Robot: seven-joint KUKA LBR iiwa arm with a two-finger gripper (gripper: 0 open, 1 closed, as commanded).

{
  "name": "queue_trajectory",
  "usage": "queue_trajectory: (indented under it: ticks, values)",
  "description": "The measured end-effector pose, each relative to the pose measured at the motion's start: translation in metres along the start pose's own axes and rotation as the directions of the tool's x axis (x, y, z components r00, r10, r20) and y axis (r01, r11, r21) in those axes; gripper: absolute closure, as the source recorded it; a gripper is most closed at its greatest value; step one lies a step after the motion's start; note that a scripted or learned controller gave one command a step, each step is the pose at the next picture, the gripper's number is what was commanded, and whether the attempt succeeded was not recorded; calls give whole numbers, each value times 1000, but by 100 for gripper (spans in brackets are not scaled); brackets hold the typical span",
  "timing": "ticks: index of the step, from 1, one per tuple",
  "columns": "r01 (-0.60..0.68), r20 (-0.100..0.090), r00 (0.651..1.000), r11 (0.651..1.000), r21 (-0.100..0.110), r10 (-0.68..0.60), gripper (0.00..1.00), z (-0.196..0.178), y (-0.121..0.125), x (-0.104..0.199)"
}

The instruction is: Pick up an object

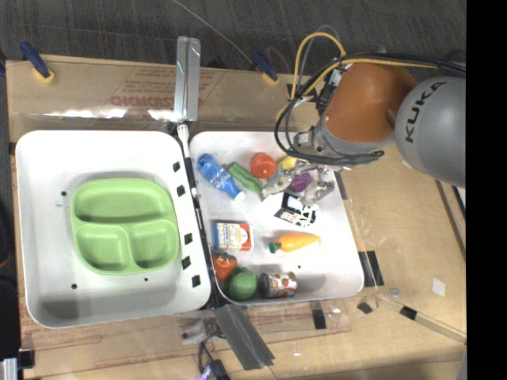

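Observation:
My gripper (300, 185) hangs low over the back of the right bin (348, 244), open, with its two fingers spread wide. A small purple item (301, 182) sits in the gap between them, touching neither finger as far as I can see. A yellow item (288, 164) lies just behind it, and an orange-red ball (263, 165) to its left. A black-and-white carton (295, 209) lies right in front of the fingers.
The right bin also holds a blue bottle (214, 173), a green stick (246, 179), a carrot (295, 242), a white-and-red box (232, 236), a red fruit (224, 264), a green ball (242, 284) and a can (278, 284). A green divided plate (125, 226) fills the left bin (40, 180).

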State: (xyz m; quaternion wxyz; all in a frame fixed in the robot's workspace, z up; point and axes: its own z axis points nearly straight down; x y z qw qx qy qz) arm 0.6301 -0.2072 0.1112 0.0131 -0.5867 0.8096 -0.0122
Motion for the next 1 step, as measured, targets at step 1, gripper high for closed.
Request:
queue_trajectory:
  ticks: [1]
  values:
    - [-109,-10,994,994,2,109,0,1,-3,-109]
